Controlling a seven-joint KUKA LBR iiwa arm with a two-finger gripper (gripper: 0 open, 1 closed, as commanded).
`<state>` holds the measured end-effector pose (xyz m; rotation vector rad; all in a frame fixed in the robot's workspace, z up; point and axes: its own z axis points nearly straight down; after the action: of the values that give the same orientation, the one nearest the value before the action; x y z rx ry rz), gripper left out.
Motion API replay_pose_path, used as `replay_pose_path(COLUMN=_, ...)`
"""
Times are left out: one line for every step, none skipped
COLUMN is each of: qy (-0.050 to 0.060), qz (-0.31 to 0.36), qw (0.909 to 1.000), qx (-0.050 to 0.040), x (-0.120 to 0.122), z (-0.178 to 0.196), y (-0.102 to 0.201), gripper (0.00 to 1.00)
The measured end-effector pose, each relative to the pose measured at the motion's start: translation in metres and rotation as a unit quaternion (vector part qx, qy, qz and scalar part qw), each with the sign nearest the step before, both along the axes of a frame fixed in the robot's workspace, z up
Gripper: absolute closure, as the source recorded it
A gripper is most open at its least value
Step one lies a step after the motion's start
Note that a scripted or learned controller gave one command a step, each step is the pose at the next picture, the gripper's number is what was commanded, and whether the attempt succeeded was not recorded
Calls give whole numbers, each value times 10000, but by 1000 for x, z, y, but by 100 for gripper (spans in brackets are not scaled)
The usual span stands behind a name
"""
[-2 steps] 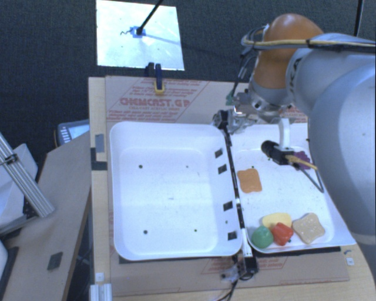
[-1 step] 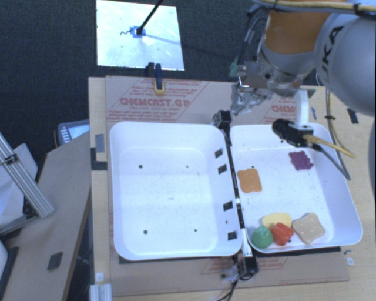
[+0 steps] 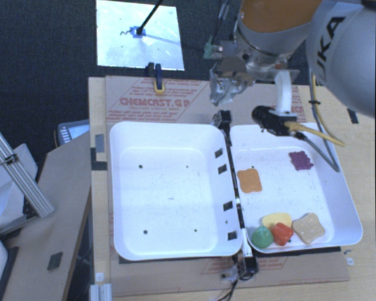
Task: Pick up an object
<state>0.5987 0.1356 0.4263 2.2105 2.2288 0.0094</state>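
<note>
pincer (image 3: 224,97) above bins' far edge, grip state unclear, 5 objs in right bin (image 3: 329,194), left bin (image 3: 164,141) open

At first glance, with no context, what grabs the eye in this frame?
The big grey arm with its orange band looms over the top, its gripper hanging above the far end of the divider between the bins. Next comes the colourful cluster in the right bin: a purple piece, an orange slab, and along the near wall a green ball, a red piece, a yellow piece and a tan slice.
</note>
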Motion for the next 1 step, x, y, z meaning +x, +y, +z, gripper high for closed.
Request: replay_pose_path(qy=-8, qz=-9, qw=10000, qx=0, x=15, z=62, y=49, gripper=100)
